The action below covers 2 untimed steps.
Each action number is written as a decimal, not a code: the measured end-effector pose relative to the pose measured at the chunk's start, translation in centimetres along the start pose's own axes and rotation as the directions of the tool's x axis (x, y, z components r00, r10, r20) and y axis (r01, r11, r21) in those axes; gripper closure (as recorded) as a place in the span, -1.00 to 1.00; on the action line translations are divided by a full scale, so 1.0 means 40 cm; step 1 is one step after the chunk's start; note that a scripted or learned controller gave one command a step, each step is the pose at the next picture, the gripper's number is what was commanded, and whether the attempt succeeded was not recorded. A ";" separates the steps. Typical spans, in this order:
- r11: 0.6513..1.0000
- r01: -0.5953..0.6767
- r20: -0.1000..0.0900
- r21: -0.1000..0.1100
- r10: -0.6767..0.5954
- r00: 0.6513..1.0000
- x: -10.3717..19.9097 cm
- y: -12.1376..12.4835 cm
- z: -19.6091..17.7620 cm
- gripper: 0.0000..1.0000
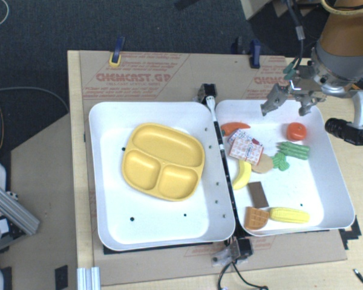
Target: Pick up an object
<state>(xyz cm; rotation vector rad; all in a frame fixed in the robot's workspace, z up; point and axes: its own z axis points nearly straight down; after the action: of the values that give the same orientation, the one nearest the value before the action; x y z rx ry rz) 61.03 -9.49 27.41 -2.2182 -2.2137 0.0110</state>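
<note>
We counted: white bins 2 (103, 180) (333, 180) | yellow tray 1 (162, 161) | toy foods roughly 9, right bin (296, 131) | clamps 2 (115, 56) (255, 52)

Divided tray (163, 161) in the left bin (103, 180); toy foods (254, 162) clustered in the right bin (333, 180).

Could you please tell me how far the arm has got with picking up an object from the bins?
Nothing looks picked yet: the open tool hangs above the right white bin's far edge with nothing between its fingers. The round red toy tomato lies nearest, just beside and below it. Descending, closing on an item and lifting all remain.
</note>
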 end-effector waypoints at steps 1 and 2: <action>1.000 0.002 0.001 -0.012 -0.002 1.000 0.000 0.005 -0.016 -1.00; 1.000 0.001 -0.001 -0.003 -0.001 1.000 -0.001 0.016 0.141 -1.00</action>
<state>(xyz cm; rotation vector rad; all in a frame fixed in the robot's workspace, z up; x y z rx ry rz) 61.61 -9.52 21.78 -2.2180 -2.2164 0.0069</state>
